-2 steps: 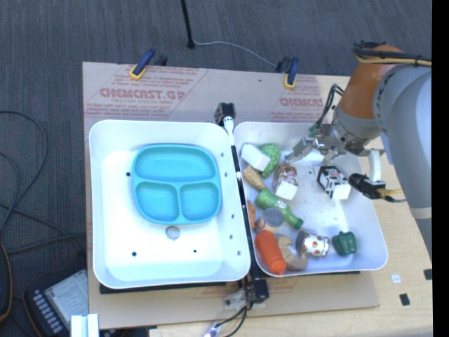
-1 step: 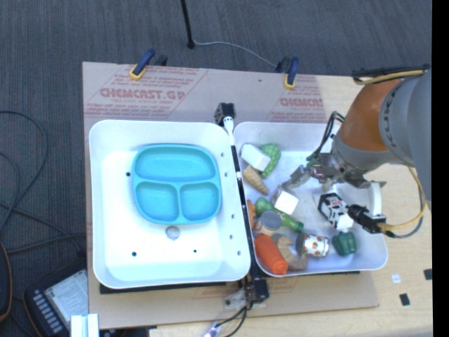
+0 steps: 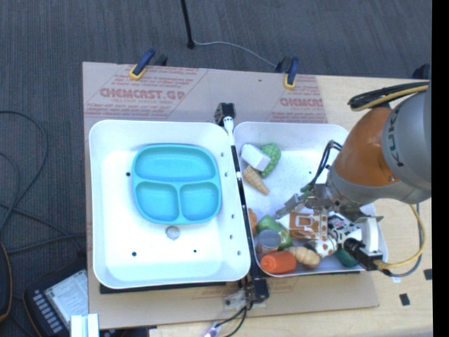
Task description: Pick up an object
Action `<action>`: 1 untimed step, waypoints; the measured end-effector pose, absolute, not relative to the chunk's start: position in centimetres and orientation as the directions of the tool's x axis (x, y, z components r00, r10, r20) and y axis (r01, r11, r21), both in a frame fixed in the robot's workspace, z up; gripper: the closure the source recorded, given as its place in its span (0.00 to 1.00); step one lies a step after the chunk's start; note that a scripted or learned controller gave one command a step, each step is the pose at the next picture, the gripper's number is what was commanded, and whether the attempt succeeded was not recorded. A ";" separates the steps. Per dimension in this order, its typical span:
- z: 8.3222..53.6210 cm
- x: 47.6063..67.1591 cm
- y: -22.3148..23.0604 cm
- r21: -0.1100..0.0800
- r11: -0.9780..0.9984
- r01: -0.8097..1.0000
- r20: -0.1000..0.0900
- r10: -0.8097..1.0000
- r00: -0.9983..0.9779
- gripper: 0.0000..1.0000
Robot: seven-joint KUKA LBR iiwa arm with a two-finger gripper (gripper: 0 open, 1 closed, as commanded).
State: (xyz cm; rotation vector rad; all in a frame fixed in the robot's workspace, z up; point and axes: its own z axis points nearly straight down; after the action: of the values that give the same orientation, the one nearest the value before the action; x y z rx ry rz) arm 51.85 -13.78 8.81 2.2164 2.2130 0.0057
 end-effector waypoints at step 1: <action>9.9 52.0 -13.8 0.012 -0.001 1.000 -0.004 1.000 0.002 1.00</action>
State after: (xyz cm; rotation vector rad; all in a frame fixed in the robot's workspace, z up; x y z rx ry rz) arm 51.95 -13.79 9.87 2.2152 2.2118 0.0082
